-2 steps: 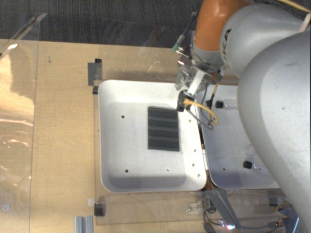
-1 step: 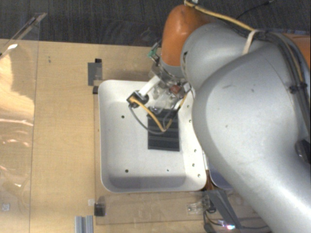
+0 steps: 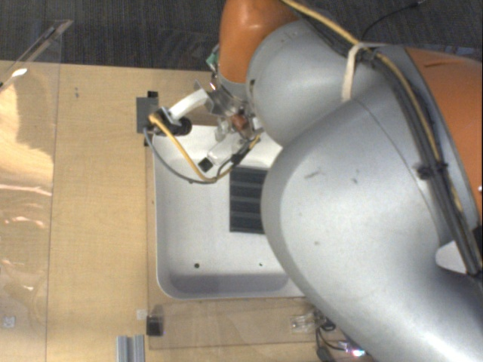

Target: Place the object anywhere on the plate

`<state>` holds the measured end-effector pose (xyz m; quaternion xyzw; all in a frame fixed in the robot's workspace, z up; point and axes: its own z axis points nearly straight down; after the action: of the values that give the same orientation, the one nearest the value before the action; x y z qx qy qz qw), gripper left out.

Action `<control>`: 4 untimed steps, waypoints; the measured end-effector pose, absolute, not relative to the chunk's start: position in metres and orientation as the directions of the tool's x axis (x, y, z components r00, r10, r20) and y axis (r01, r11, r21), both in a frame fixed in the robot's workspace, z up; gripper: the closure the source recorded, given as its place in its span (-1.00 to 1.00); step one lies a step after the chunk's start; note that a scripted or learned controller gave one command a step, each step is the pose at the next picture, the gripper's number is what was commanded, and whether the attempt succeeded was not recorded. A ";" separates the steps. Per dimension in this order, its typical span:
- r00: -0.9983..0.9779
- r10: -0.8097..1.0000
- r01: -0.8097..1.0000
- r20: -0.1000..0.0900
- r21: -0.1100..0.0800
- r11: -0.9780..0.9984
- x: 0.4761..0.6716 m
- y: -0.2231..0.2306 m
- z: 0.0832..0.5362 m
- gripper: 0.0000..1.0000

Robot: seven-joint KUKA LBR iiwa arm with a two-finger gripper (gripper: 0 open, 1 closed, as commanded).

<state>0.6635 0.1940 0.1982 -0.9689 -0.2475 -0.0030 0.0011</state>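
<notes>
Tan bench [image 3: 83,202], dark carpet beyond. The arm [image 3: 355,164] hangs over the white bin [image 3: 196,277]. Gripper [image 3: 219,138] low at the far end; grip state I cannot tell. Object and plate not located; placement unconfirmed.

The light wooden bench [image 3: 83,202] bears a shallow white bin [image 3: 196,262] holding a dark ribbed rectangular piece [image 3: 246,200].

Arm [image 3: 362,172] over bin [image 3: 189,232], from right
</notes>
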 end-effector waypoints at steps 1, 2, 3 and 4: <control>0.551 0.835 0.835 0.001 0.000 -0.551 0.658 0.218 0.175 1.00; 0.542 0.840 0.840 0.004 0.001 -0.542 0.658 0.221 0.186 1.00; 0.031 0.999 0.999 0.003 0.004 -0.032 0.640 0.235 0.097 1.00; -0.298 0.955 0.955 0.002 0.004 0.298 0.593 0.230 0.092 1.00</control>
<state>0.5927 0.2299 0.0920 -0.5925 -0.8056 -0.0021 -0.0003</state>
